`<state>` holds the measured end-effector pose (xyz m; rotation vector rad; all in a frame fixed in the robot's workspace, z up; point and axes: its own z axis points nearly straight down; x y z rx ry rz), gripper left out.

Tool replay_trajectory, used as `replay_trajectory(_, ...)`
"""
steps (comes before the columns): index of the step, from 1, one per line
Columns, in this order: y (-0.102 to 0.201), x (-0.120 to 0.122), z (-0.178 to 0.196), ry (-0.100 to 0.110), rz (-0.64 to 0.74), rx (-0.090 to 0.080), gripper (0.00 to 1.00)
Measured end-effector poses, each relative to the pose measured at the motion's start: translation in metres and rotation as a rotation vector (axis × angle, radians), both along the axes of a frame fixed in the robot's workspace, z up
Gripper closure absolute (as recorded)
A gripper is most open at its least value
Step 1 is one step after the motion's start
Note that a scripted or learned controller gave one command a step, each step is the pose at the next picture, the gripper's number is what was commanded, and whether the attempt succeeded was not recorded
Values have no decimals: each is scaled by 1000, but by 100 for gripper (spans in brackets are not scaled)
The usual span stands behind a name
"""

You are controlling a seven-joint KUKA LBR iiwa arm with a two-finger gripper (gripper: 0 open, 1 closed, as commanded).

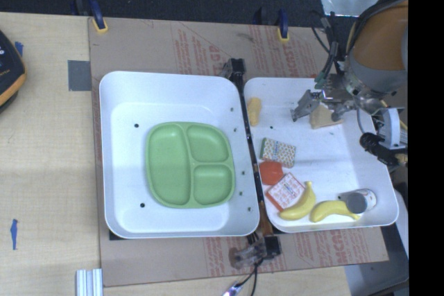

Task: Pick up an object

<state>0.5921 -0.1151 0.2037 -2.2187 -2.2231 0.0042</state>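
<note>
One target: tan block [320, 121] is lying in the upper half of the right bin [333, 156], toward its 1 o'clock corner, resting flat on the white floor.
Bearing from gripper: block is sitting just at 6 o'clock of the gripper [318, 109], close under its tips, touching or nearly so; actual contact is too small to tell.
Long axis: block is looking short and squat, its longer side seeming to run roughly from 9 to 3 o'clock, along the line on which the jaws are standing.
Gripper state: jaws are appearing spread and released, one dark tip splaying toward 8 o'clock, the other toward 4 o'clock; nothing is being clamped between them.
Arm: grey wrist with orange band [380, 38] is reaching in from 3 o'clock, hanging over the bin's right rim.
Judgement: coming move is probably turning on a short drop toward 6 o'clock and a closing across the block.
Neighbours: pale yellow piece [254, 111] is lying at 9 o'clock of the block, well apart; patterned packet [278, 151] is lying at 8 o'clock; two bananas [313, 208] are lying far off at 6 o'clock.
Left bin [111, 149]: green divided plate [189, 164] is sitting in its middle, well clear of the work.
</note>
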Motion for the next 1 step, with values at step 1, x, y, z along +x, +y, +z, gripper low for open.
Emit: replay_trajectory(1,-83,-117,-113,2,0,1,0)
